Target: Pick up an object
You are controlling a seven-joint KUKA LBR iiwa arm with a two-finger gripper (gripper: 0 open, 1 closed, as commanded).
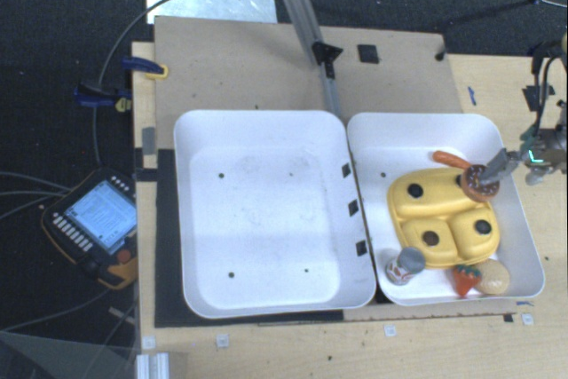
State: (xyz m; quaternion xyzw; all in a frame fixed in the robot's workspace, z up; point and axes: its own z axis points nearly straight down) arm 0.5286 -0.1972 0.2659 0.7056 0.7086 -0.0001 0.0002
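Grey arm enters from the right edge, low over the right bin, its wrist near the bin's right rim. Pincer points left and down toward a brown doughnut; it appears to touch the doughnut, but whether it is spread or pinching cannot be told at this size. Doughnut sits at the upper right edge of a yellow block with dark holes. Orange carrot lies just above the block, beside the doughnut. Grey-blue cup rests at the block's lower left. Strawberry and a beige egg lie side by side below the block. Left bin adjoins the right.
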